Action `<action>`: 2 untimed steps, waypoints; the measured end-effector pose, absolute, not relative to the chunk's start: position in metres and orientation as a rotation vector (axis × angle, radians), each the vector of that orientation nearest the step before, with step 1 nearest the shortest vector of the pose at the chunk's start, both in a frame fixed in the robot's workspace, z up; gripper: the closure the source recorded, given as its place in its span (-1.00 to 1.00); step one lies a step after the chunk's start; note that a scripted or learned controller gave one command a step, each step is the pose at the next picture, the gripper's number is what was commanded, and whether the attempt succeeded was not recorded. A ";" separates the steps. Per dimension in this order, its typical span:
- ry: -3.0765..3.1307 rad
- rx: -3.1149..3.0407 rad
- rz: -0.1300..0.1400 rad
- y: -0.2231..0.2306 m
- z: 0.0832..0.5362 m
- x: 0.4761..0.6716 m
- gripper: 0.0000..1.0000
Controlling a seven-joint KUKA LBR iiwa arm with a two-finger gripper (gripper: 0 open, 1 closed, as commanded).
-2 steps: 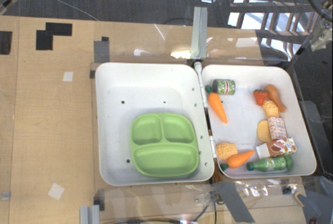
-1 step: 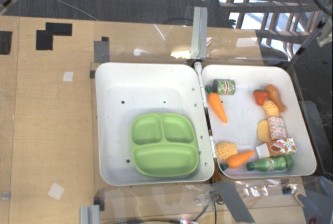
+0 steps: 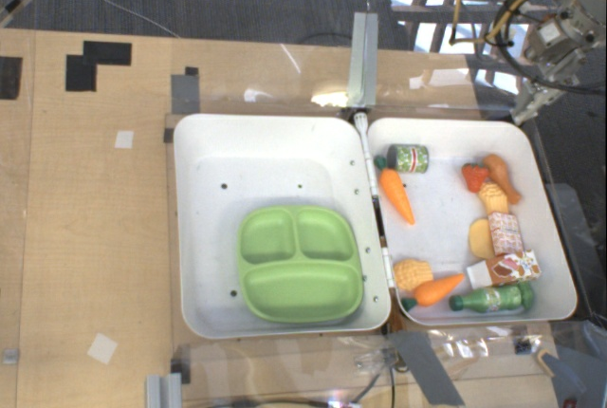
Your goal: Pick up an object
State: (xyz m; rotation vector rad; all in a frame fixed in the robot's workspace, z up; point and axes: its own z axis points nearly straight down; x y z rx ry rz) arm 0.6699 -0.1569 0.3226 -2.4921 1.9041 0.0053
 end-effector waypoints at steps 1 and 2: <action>1.768 -2.589 -0.009 -0.179 0.337 0.670 1.00; 1.367 -2.825 -0.005 -0.196 0.291 0.639 1.00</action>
